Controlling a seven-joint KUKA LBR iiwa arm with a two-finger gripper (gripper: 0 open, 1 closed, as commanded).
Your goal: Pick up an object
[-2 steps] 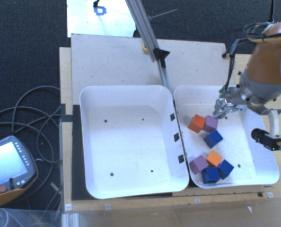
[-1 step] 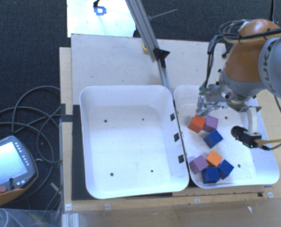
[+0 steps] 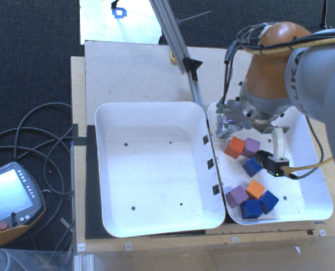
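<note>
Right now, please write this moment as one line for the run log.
arm: over right bin | gripper: low, near orange cube | grasp: none seen | blocks: seven in right bin | left bin: no blocks

A pale wooden bench (image 3: pixel 80 151) is being seen from above, surrounded by dark carpeted floor (image 3: pixel 26 44). A beige board (image 3: pixel 133 72) is being supported on it. Black cables (image 3: pixel 35 134) are being looped across the floor at left, beside a teach pendant (image 3: pixel 10 202). A bright white panel (image 3: pixel 119 13) is lying beyond the bench.
</note>
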